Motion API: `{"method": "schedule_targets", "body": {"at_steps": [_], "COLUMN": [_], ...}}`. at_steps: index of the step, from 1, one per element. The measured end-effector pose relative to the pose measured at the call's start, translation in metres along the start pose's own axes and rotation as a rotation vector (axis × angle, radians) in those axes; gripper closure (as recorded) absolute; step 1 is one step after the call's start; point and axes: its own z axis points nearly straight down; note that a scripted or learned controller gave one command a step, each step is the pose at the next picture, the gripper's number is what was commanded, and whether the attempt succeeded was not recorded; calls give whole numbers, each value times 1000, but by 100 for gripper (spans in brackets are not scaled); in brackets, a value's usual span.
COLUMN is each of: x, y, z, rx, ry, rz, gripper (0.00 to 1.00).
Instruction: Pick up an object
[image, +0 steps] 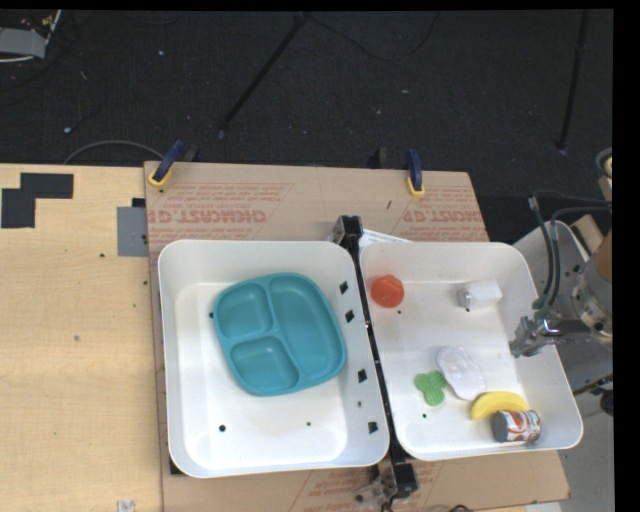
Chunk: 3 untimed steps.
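Note:
The right bin (440, 268) holds several small objects. An orange round fruit (388, 291) lies near its left wall. A white and grey block (481, 294) sits toward the back right. In the front half lie a white oval packet (461, 371), a green toy piece (431, 388), a yellow banana (498, 403) and a small can (516, 426) on its side. My gripper (528, 337) hangs over the bin's right rim, to the right of the packet and above the banana, with nothing visibly in it.
The left bin (190, 300) bears a teal divided plate (278, 333). A black divider (362, 330) runs between the two bins. Cables and arm hardware (570, 290) crowd the right side. Cardboard (300, 205) lies under the bins, clamped at the back.

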Motion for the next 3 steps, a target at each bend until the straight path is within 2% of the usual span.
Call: {"method": "schedule_targets", "body": {"at_steps": [1, 2, 3], "x": [0, 51, 100], "y": [0, -7, -10], "z": [-2, 6, -2], "rx": [5, 6, 5], "ry": [1, 2, 2], "rz": [0, -3, -4], "gripper": [100, 100, 100]}}
